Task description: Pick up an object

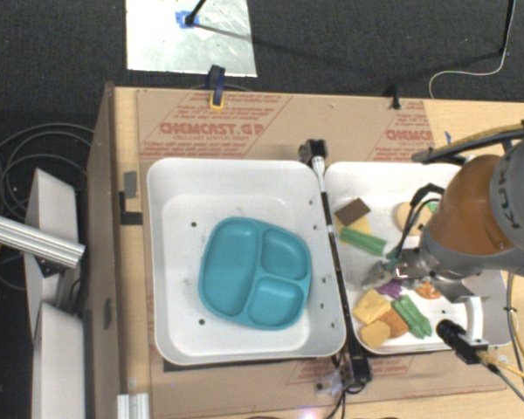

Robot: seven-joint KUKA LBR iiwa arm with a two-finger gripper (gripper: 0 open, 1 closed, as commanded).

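A dark floor surrounds a bench covered with brown cardboard (244,125), and two white bins stand on it side by side. The left bin (170,234) holds a blue plate (255,271) with three compartments. The right bin (371,177) holds small toy food pieces, and the arm (476,216) comes in above them from the right. The gripper (393,271) is low over the middle of this bin; whether it is open or closed I cannot tell.

The nearest pieces are the green stick (361,239), up and to the left of the gripper, and the yellow wedge (371,305), just below it. The green stick lies with its long axis from upper left to lower right, its lower end pointing toward the gripper. I think a grasp on it must close across this axis. A brown block (352,209) lies close above the stick.
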